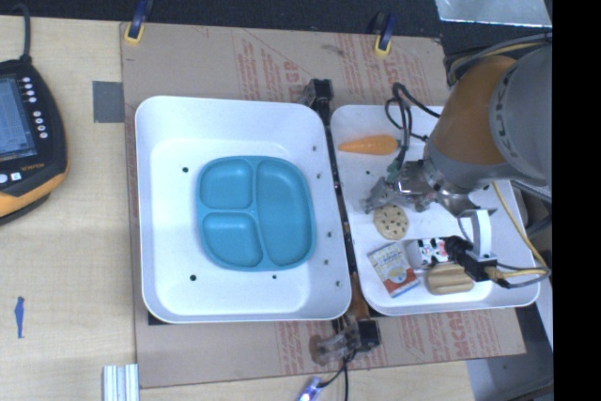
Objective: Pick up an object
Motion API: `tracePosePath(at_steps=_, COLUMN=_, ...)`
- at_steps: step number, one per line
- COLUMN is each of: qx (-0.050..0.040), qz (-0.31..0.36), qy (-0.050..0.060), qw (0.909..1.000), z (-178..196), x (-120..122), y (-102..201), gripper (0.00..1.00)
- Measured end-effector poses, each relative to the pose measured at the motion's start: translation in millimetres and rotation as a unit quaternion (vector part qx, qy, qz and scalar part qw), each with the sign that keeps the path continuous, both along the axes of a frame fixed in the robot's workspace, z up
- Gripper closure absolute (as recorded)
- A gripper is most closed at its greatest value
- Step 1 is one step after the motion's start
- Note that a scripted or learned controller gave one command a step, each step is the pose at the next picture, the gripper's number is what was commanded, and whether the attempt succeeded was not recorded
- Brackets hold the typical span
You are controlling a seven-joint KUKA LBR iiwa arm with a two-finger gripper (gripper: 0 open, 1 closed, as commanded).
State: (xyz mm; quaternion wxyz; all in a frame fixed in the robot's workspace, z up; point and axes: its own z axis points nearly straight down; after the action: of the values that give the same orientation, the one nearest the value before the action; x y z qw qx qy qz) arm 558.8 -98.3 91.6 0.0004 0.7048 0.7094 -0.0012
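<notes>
The grey arm (488, 127) (orange-banded above the wrist) reaches leftward, claw (387, 192) lowered.

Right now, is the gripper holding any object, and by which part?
It cannot be told: the gripper sits low in the right bin, just above the cookie.

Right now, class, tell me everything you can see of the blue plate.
The blue plate is a light blue tray with rounded corners, smooth like plastic, split by raised ridges into three compartments: two smaller on the left, one long on the right. It lies flat, right way up, near the middle of the left bin, turned a little askew. Nothing sits in it, and the gripper is away over the right bin.
</notes>
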Motion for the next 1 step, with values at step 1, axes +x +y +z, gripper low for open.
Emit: tracePosePath(at_steps=1, qx=0.0005, qz=0.0, qy=0.001, qw=1.0, z=0.0, x=-1.7, y=-1.2, gripper=0.0)
